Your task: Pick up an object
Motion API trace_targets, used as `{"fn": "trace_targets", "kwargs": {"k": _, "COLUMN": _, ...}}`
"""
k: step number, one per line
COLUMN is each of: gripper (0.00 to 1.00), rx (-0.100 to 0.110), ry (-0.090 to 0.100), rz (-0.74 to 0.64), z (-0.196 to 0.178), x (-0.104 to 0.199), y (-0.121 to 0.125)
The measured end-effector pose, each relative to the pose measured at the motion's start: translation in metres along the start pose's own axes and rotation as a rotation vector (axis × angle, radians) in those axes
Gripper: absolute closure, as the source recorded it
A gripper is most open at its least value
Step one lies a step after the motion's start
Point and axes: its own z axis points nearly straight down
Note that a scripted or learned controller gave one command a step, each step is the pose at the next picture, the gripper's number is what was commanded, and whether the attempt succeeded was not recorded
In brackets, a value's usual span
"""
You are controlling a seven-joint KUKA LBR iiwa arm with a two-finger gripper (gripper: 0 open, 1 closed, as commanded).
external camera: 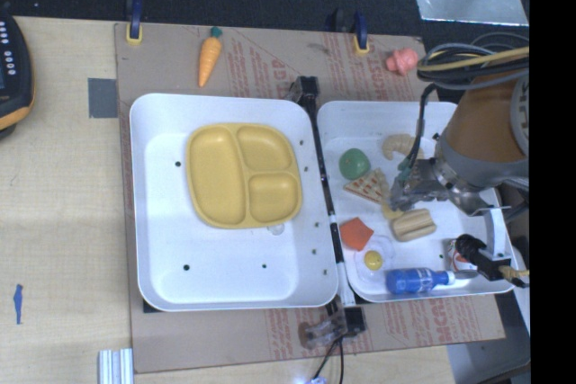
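Observation:
My gripper (407, 186) is down in the right bin (335, 123), close to its middle. It hangs just above a tan bread-like piece (414, 225) and beside a triangular waffle-patterned slice (365, 187). A green ball (354, 163) lies to its left and a beige curved piece (396, 145) behind it. Nearer the front are an orange-red block (356, 233), a small yellow piece (373, 261) and a blue bottle (416, 281) lying on its side. I see nothing clearly held.
The left bin (153, 193) holds a yellow divided plate (243, 174). A toy carrot (209, 57) and a pink toy (403, 60) lie on the board behind the bins. A black and orange device (11, 67) sits at the far left edge.

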Motion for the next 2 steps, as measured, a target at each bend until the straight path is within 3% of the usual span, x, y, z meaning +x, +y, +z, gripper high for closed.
{"fn": "trace_targets", "kwargs": {"k": 1, "gripper": 0.0, "rx": -0.004, "ry": -0.002, "rz": 0.002, "z": 0.001, "x": -0.002, "y": 0.002}}
{"fn": "trace_targets", "kwargs": {"k": 2, "gripper": 0.0, "rx": -0.004, "ry": 0.001, "rz": 0.001, "z": 0.044, "x": -0.03, "y": 0.037}}
